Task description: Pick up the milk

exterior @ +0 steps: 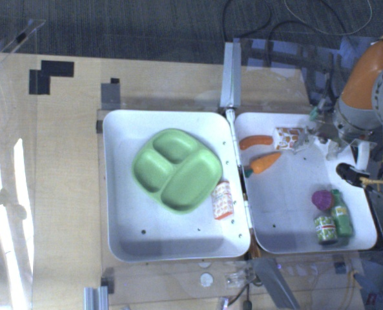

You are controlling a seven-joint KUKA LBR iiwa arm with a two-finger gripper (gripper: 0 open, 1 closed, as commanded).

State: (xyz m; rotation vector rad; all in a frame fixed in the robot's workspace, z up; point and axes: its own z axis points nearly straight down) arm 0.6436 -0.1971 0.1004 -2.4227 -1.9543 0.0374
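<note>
One milk carton (222,200) is lying well apart from the gripper (325,136), in the farther bin (123,237). It is probably feeling light and crushable, so I am advising a gentle hold across its narrow sides. Whether the gripper is released or clenched, I cannot tell.

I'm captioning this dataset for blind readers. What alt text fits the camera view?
Overhead view of two white bins: the left bin holds a green divided plate with a small milk carton beside it. The right bin holds a carrot, a sausage, a snack packet, a purple toy, a can and a green bottle. The grey-and-orange arm hangs over the right bin's far corner.
</note>
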